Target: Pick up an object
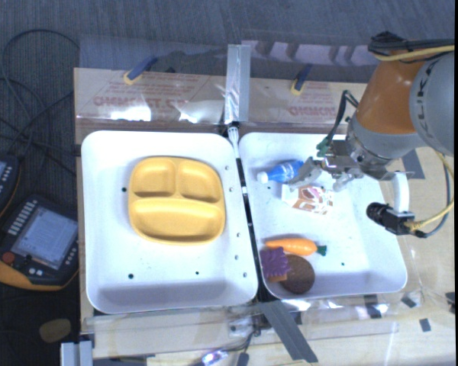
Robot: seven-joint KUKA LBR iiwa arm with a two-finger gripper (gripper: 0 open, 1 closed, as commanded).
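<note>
The grey arm with its orange band (393, 90) leans in from the right and hangs over the back part of the right bin (382, 273), with the pincer (326, 172) low above a small cluster of things there. From where I stand I cannot tell whether it is apart or together, and nothing can be made out inside it. Just under it lies a clear plastic bottle with a blue cap (281, 173), and touching that, a flat white packet with red print (309, 198). Nearer the front of the same bin lie a toy carrot (291, 245), and just beside it a purple toy (273, 263) leaning on a dark brown round thing (298, 274). The left bin (107, 280) holds a yellow plate with 3 compartments (176, 200), right way up. Both bins sit side by side on the table (435, 280).
</note>
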